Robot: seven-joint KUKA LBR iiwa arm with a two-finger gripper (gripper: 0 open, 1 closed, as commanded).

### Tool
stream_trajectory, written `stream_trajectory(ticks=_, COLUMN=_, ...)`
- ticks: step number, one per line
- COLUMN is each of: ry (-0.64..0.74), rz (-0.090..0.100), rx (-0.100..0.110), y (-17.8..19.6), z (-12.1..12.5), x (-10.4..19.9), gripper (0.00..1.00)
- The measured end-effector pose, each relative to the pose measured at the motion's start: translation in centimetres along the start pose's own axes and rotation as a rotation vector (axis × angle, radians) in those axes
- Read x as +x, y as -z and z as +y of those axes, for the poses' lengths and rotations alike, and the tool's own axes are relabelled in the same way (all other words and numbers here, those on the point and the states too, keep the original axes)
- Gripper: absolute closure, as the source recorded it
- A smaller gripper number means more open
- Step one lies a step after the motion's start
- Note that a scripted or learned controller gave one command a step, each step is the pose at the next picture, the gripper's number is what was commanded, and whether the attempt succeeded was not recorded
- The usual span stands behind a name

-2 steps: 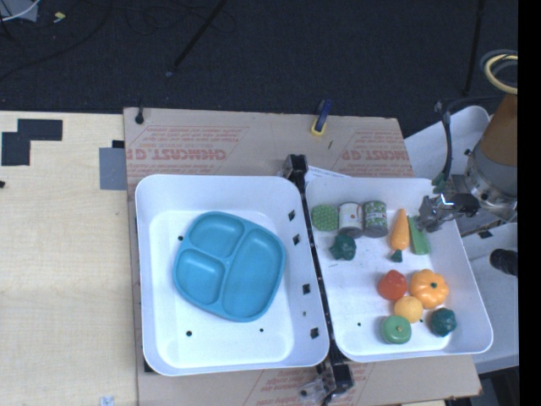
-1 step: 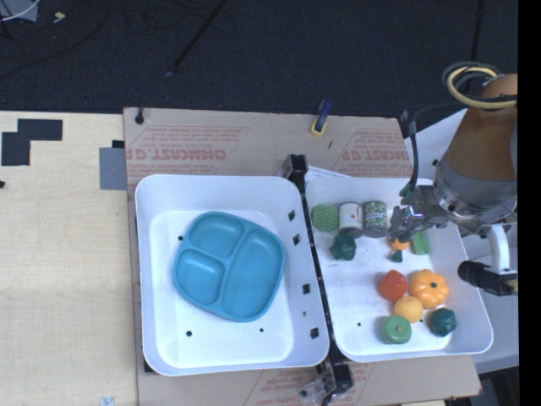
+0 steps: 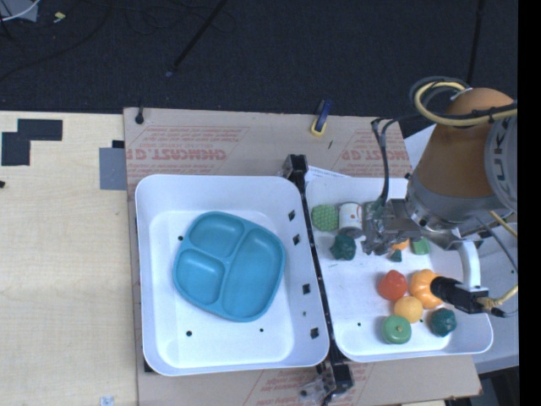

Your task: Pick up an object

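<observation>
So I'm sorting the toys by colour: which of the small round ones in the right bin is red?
The red ball, lying left of the orange ones and above the green piece. The other round pieces are orange, yellow or green.

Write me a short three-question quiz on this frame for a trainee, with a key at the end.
1. True or false: the blue plate lies in the left bin.
2. Which thing lies nearest the gripper? A) the dark green piece B) the red ball C) the blue plate
3. Fill in: the blue plate is split into ___ compartments.

Key
1. True. It sits alone in that bin, apart from the small things in the right bin.
2. A. The dark green piece lies just left of the gripper; the red ball is below it, nearer the front wall.
3. Three.
</observation>
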State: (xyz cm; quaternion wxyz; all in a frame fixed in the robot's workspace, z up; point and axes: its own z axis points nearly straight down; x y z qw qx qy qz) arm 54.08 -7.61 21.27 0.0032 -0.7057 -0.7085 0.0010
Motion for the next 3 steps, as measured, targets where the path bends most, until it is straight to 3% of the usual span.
stream_trajectory(ticks=2, ry=-0.001, rz=-0.002, rx=-0.004, y=1.5, z=-1.0, x=4.0, gripper=1.00)
stream_trajectory(ticks=3, ry=-0.005, rz=-0.003, rx=0.000, y=0.5, z=-0.8, x=2.9, gripper=1.00)
